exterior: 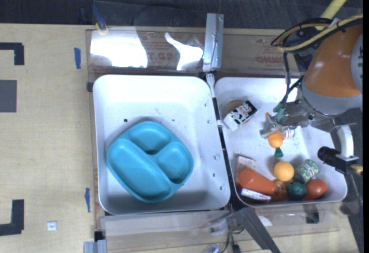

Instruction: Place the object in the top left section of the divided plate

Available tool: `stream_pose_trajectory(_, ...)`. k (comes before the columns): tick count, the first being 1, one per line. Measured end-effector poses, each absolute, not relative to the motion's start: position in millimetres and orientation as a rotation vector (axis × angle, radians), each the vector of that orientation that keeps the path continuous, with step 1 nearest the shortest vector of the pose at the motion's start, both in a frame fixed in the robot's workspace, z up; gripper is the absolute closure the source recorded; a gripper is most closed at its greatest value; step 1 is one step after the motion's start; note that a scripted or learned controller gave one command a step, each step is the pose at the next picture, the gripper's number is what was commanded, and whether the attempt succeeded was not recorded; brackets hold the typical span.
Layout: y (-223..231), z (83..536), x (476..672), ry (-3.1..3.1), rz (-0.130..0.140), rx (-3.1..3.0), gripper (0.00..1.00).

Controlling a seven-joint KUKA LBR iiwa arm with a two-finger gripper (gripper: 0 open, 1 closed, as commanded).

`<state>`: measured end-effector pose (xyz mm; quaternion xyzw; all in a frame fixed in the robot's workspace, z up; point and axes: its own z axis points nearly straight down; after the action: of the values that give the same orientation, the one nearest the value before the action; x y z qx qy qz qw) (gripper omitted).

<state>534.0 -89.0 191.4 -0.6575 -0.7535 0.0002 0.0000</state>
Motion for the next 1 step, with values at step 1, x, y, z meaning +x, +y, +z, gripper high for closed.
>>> stream_pose_trajectory(1, -66.1, 291.0, 613.8, -2.528, -0.006, -1.875, 1.00)
